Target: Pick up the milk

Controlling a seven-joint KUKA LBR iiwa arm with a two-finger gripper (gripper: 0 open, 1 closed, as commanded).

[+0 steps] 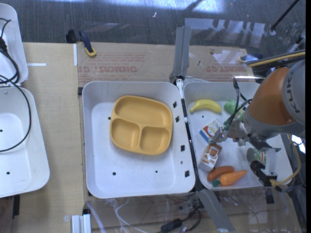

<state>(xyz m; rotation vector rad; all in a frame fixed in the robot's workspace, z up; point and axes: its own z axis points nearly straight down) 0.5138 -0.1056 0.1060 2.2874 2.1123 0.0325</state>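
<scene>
Approach step, by the look of it, not yet a lift: reaching into the right bin [193, 135] from its right side, with the arm [272, 103] bent over the bin's right half and the pincer [224, 132] down near the bin's middle, just beside the milk [210, 130]

Taking the milk to be the small white carton with blue and red print, lying tilted close to the right bin's left wall, below the banana [205, 106] and just above a brown carton [210, 157]. Nothing to mark the brown one as the target, though worth keeping in mind as a possible mix-up

Cannot tell whether the pincer is released or clenched: too small and too cluttered with wrist parts at that spot. Cannot tell either whether touching the milk or merely next to it; no sign of the carton raised off the bin floor

Next move, as a judgement: settling squarely over the carton, closing across its narrow sides, then lifting straight up. Calls for care at the left wall, with little room on that side, and for staying clear of the brown carton and, lower down near the front edge, the carrot [232, 177]

Left bin [97, 169] with a yellow plate [141, 124], well apart from all this
</scene>
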